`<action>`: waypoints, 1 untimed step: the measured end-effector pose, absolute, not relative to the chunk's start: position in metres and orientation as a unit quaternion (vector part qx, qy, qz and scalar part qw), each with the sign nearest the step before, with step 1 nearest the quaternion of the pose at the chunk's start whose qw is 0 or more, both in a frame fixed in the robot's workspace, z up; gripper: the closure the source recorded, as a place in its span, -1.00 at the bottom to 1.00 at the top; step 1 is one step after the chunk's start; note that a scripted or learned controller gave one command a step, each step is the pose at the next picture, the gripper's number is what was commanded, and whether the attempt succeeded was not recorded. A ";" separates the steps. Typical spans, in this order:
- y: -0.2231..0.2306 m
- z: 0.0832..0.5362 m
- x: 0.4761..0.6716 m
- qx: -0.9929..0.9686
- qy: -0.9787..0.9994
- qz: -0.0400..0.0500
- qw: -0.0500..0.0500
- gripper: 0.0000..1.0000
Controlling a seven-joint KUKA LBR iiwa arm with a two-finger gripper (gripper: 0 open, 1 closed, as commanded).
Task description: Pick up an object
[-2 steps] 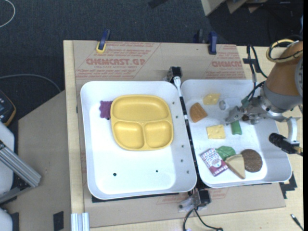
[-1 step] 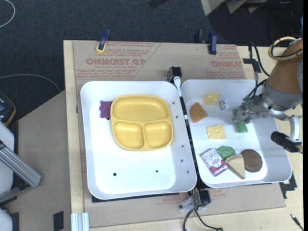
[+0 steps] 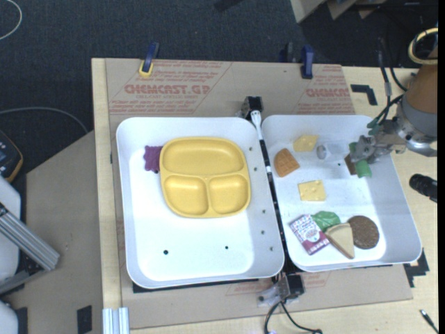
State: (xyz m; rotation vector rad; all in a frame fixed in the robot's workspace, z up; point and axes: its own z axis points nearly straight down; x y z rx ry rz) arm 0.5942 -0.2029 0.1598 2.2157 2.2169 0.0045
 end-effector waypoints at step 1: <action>-0.210 0.222 0.593 0.707 0.707 0.001 0.004 1.00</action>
